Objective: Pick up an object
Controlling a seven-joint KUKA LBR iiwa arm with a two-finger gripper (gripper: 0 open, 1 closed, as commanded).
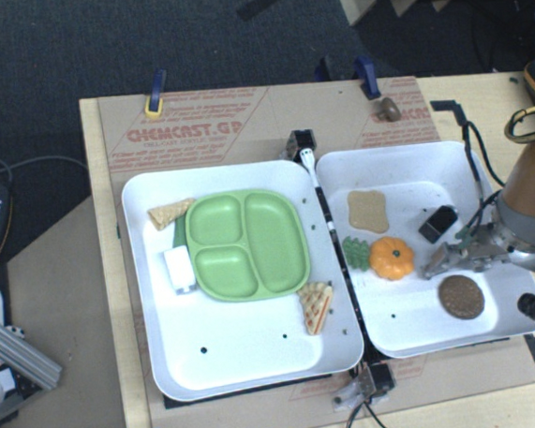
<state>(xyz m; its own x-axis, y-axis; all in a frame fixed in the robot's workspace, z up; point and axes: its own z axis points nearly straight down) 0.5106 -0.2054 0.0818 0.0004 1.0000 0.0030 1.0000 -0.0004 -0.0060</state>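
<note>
Two white bins sit side by side on the table (239, 117), which is covered with brown cardboard printed in red.

The left bin (169, 359) holds a green plate (249, 243) with three compartments, lying near the bin's middle and toward its far edge. A tan triangular chip (169, 212) lies at the plate's far left corner, touching or just beside it. A small white block (180, 268) lies against the plate's left edge. A sandwich wedge (316, 306) lies just off the plate's near right corner, close to the bin's right wall.

The right bin (393, 342) holds five things. A tan toast slice (368, 210) lies toward the far left part. A green leafy piece (356, 252) lies by the left wall, touching an orange pumpkin (391, 258) on its right. A small black block (437, 224) lies tilted, right of the toast and near the bin's middle. A brown round cookie (462, 296) lies toward the near right corner.

The arm reaches in over the right bin's right edge. Its fingers (439, 262) point left, low over the bin floor between the pumpkin and the cookie, just beyond the cookie's far edge and on the near side of the black block. Whether they are parted or closed cannot be told, and nothing can be seen between them.
</note>
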